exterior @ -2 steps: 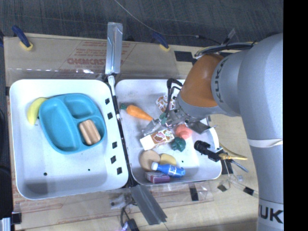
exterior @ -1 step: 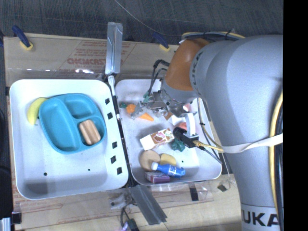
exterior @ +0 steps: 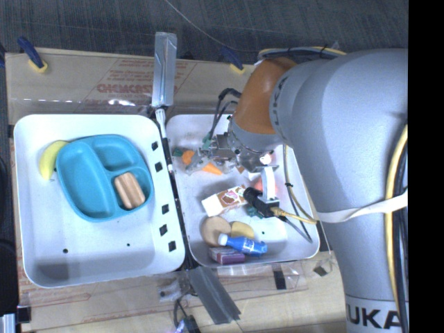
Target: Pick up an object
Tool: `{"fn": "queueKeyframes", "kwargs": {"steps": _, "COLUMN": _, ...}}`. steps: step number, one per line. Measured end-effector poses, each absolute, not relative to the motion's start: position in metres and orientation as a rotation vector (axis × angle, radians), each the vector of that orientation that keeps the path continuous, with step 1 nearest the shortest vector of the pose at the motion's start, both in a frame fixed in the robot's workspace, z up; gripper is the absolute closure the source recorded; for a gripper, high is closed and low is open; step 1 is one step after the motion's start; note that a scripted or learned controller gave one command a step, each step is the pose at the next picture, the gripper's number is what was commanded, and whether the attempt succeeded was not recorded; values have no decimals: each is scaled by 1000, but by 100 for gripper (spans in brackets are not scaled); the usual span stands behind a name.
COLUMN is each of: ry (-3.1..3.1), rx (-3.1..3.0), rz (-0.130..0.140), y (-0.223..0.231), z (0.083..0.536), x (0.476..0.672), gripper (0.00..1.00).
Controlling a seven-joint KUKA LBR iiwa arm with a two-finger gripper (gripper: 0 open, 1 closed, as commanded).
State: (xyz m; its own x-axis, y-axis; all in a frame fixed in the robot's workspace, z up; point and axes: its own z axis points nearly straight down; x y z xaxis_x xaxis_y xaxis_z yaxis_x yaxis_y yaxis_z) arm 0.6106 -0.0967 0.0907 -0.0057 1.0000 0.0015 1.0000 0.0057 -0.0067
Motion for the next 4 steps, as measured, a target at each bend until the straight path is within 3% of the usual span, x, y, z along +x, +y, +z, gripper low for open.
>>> {"fn": "queueKeyframes", "kwargs": {"steps": 1, "ry": -2436, "rx": -1991, "rz": -6, "y": -48, "z": 196, "x": 597, "gripper": 0}}
{"fn": "queueKeyframes", "kwargs": {"steps": 2, "ry": -2358, "rx": -2071, "rz": 6, "y": -96, "z": 156, "x": 629, "gripper": 0}}
{"fn": "queueKeyframes", "kwargs": {"steps": 3, "ry": -1958, "rx": -2450, "rz": 7, "y": -106, "z": 90, "x": 612, "gripper": 0}}
{"fn": "queueKeyframes", "kwargs": {"steps": 4, "ry": -2193, "rx": -2250, "rz": 0, "y": -105, "z": 100, "x": 658, "gripper": 0}}
